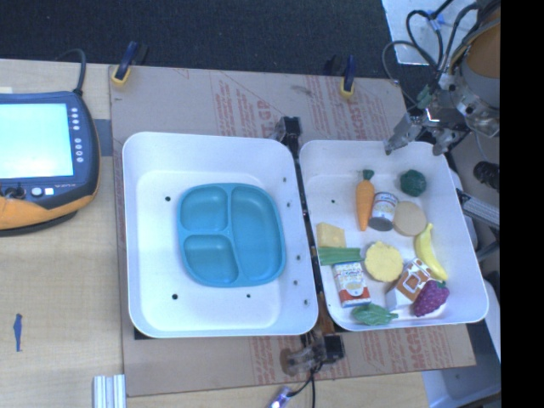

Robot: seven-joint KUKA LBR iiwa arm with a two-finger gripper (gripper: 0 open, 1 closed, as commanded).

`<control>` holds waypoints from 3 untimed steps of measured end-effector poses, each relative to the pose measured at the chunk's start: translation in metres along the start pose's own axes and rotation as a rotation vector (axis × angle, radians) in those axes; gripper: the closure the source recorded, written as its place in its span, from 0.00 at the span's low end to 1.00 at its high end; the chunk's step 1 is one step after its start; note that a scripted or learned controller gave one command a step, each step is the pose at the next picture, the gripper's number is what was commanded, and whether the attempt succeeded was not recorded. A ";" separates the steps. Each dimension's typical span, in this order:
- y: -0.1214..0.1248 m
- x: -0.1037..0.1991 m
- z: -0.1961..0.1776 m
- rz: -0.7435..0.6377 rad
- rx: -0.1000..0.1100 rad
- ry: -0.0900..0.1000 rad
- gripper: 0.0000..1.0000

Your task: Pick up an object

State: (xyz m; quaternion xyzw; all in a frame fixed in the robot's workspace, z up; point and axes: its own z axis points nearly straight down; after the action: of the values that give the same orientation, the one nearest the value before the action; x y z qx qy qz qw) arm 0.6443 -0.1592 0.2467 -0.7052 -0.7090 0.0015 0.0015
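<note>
My hand (418,137) hangs over the far right corner of the right bin (463,313), its two fingers spread apart with nothing between them. One fingertip (393,147) sits just above the bin's far rim, the other nearer the right edge. My wrist and its cables rise behind it toward the upper right.

All the things I could pick up lie in that right bin. Closest to my hand is a small dark green lumpy ball (413,182), well clear of its neighbours. To its left stands out an orange carrot (365,201) with a green top, lying lengthwise. Just beside the carrot is a small can (384,211) on its side, touching a round beige disc (410,219). A yellow banana (429,253) curves along the right wall. A pale yellow wedge (331,235) lies at the left, with a green strip (338,255) just below it. Nearer the front sit a red-and-white packet (350,281), a round yellow piece (382,263), a small orange-and-white box (411,280), a bunch of purple grapes (431,297) and a green leafy piece (372,314).

The left bin (149,228) holds a blue divided plate (230,234), lying flat. At the tabletop's (59,313) left edge rests a control pendant (42,160) with a lit screen.
</note>
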 end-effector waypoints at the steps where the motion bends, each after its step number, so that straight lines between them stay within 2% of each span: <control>1: 0.011 0.011 0.144 -0.003 0.005 0.001 0.00; 2: -0.005 0.040 0.155 -0.002 0.001 -0.001 0.00; 3: -0.005 0.038 0.145 -0.004 0.004 -0.001 1.00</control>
State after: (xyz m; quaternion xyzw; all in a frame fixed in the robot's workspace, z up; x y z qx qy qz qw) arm 0.6381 -0.1210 0.1021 -0.7038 -0.7104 0.0032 0.0023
